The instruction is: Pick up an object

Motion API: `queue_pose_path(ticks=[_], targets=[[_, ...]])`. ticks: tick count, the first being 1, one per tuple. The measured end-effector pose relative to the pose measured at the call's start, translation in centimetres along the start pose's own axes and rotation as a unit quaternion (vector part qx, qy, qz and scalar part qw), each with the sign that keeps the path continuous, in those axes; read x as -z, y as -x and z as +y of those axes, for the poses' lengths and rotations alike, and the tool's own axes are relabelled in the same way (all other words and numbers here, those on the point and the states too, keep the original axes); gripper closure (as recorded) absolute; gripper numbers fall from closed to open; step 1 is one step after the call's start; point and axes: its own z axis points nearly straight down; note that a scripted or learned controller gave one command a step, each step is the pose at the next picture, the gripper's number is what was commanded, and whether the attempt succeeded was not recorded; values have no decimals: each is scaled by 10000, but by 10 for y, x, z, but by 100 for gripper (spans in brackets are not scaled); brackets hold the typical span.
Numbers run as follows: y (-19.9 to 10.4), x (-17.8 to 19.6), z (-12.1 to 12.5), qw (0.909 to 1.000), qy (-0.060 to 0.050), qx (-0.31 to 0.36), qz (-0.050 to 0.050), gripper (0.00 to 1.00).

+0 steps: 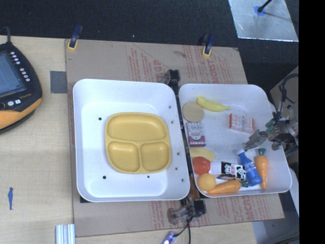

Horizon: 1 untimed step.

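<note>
Grey metal fingers of the gripper (pixel 258 140) reached in over the right rim of the right bin (pixel 254 91), spread a little apart as far as the small, cluttered view allowed me to judge, and nothing sat between them. Just below the gripper, inside that bin, lay a blue bottle (pixel 250 168) with a carrot (pixel 262 170) standing on end beside it against the bin's right wall. Up and to the left of the gripper rested a small reddish packet (pixel 240 122), and further toward the bin's far rim a yellow banana (pixel 212 104). Against the bin's left wall sat a tan round disc (pixel 193 112), with a red-and-white carton (pixel 196 133) just under it, then a pale yellow piece (pixel 203 153) and a red tomato (pixel 201 164). Along the bin's near wall lay an orange fruit (pixel 205 181), a second carrot (pixel 226 188) on its side, and a black-and-white patterned box (pixel 231 170) between the tomato and the bottle. Left of this bin, touching it along one edge, was the left bin (pixel 86 136), which held a yellow divided tray (pixel 137 141).
</note>
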Motion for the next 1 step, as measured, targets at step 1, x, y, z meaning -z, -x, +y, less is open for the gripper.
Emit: queue_pose_path(ticks=[1], targets=[[14,-120,59,10000,-14,17,-3,0]])
